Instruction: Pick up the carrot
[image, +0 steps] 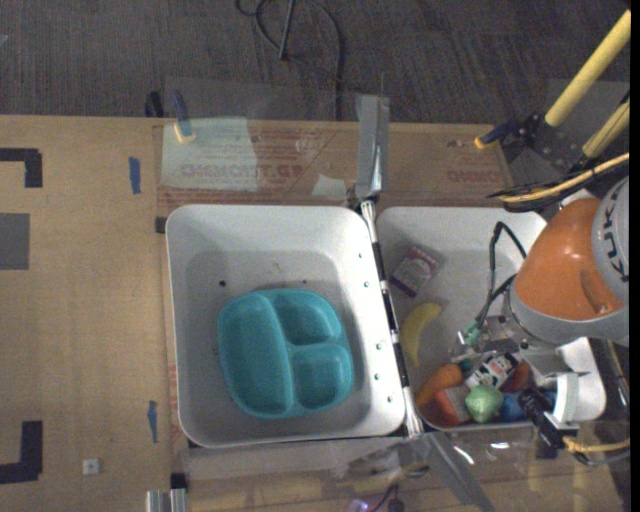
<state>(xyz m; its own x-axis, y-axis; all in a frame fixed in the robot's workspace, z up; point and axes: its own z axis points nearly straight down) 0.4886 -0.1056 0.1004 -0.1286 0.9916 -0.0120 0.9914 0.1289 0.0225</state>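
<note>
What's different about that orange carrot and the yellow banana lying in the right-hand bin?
The carrot is orange; the banana is pale yellow. The banana lies apart on bare bin floor; the carrot sits crowded against other toys. The banana looks longer and curved, the carrot stubbier. Both lie in the right bin.

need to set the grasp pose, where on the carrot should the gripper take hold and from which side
Probably the carrot's upper-left end, coming from above. It lies low in the right bin, its other end crowded by the green item and other toys; the side toward the banana looks freer. The gripper hangs close by.
</note>
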